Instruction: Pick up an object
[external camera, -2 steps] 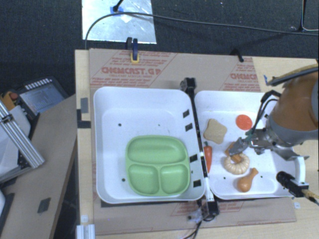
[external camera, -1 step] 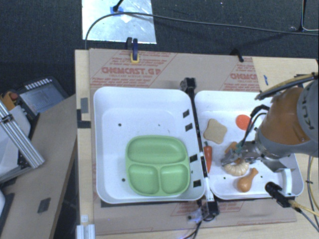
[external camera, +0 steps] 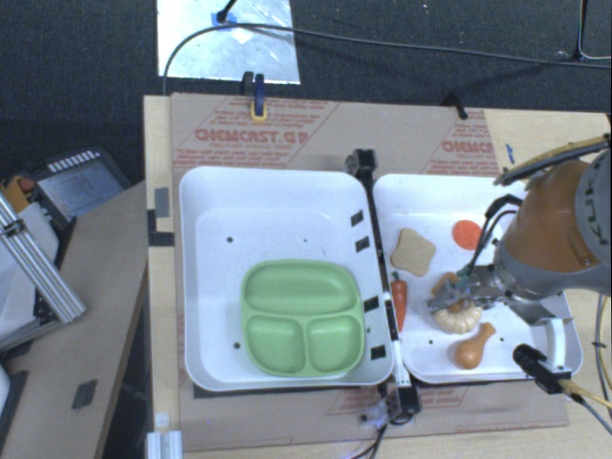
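Observation:
In the right bin (external camera: 430, 194) lie a tan slice of bread (external camera: 413, 251), a red round piece (external camera: 468, 232), a red chilli pepper (external camera: 399, 299) by the left wall, a pale garlic-like bulb (external camera: 457, 317) and a brown drumstick (external camera: 472, 346). My gripper (external camera: 448, 297) reaches in from the right and sits low over the bulb, right at its top. The arm's body hides whatever is behind the wrist.
The left bin (external camera: 210, 256) holds a green divided plate (external camera: 300, 316) in its front half. A black clip (external camera: 362, 163) sits on the rim between the bins. Cables and a black bracket (external camera: 537, 365) hang near the right bin's front right corner.

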Tool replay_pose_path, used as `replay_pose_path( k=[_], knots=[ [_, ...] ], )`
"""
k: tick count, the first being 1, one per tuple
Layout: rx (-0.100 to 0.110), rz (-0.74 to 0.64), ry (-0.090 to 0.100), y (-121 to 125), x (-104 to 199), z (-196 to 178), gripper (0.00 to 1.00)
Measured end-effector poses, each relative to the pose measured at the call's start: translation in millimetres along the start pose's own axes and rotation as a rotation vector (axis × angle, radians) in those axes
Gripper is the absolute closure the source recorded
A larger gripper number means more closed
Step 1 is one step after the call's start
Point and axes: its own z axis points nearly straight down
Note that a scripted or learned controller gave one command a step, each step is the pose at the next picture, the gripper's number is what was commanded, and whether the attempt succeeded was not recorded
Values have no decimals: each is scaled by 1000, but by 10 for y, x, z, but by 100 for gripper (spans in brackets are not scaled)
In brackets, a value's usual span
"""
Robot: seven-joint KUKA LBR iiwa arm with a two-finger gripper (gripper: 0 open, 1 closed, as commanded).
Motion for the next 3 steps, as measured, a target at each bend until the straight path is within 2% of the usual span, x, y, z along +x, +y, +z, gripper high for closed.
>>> replay_pose_path(
  k=[2, 3],
  knots=[
    [-6, -3, -2, 71, 86, -1123, 100],
    [0, -8, 2, 88, 614, -1037, 100]
  ],
)
